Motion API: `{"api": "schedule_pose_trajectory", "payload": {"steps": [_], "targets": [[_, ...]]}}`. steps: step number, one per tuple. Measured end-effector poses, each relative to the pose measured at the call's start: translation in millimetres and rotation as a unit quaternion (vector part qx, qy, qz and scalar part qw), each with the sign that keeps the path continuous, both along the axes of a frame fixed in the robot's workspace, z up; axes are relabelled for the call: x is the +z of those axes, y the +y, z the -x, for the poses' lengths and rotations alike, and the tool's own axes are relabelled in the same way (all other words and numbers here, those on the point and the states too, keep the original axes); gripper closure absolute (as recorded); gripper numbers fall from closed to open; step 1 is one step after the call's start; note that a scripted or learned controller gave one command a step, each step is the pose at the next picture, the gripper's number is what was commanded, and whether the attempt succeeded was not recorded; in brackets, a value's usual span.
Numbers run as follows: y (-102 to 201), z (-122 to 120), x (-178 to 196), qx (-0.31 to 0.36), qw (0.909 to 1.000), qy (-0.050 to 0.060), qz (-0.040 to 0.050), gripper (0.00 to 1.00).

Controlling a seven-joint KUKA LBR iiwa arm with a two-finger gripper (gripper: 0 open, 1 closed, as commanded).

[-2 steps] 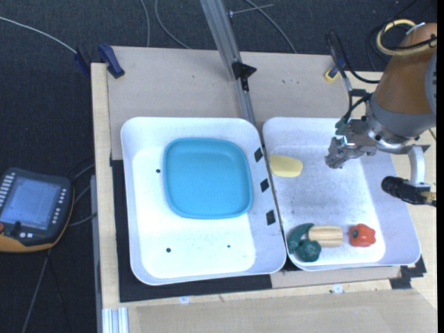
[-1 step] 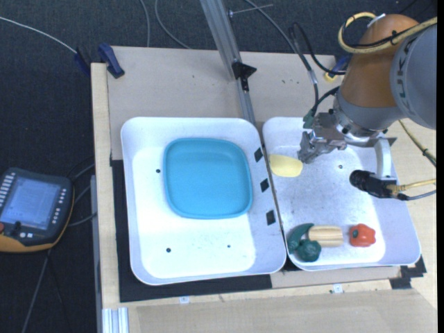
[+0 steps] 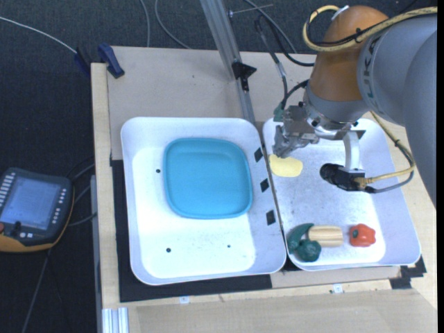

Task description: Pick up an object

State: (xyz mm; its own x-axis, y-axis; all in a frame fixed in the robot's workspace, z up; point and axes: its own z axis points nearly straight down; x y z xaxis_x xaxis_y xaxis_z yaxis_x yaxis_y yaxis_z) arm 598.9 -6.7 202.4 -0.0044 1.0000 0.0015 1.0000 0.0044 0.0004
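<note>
Nothing's been lifted yet: the tool (image 3: pixel 286 146) hangs right over the yellow lemon-like piece (image 3: pixel 286 166) at the right bin's (image 3: pixel 399 214) left wall, its grip state impossible to tell, so the whole grab and lift looks left to do.

No text, label, brand or number can be read. Pale letters run up the grey arm casing (image 3: pixel 366 68) beside the orange band, too blurred to make out. The handheld pendant's screen (image 3: pixel 31 203) shows no legible characters.
</note>
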Motion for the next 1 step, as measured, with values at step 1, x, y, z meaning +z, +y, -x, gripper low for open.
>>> {"api": "schedule_pose_trajectory", "payload": {"steps": [1], "targets": [[53.5, -4.5, 21.9, 0.000, 1.0000, -0.001, -0.0001, 1.00]]}}
